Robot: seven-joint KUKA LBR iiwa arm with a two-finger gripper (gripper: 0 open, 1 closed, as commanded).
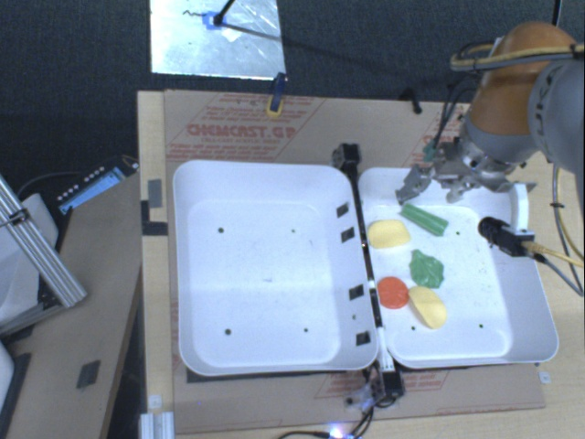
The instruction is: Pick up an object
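Far left, off the bench: a metal rail (41, 268) and a blue-and-black strip (91, 186). Up top, a shiny foil sheet (216, 24) lies flat beyond the cardboard (242, 128) that sits under both bins. Left bin (183, 273) sits on the cardboard, touching the right bin (535, 323) along a seam with black clips (347, 236). All candidate objects are in the right bin, left half: yellow piece (388, 234) just beside the seam, green stick (425, 219) up and right of it, tilted, close to touching it; green leafy piece (426, 269) below that; red disc (393, 292) near the seam, touching or nearly touching a second yellow piece (428, 306) to its right. Gripper (428, 190) hangs over the far end of the right bin, just beyond the green stick, fingers spread apart, nothing between them. Arm (516, 80) comes in from the right, orange band above the wrist.
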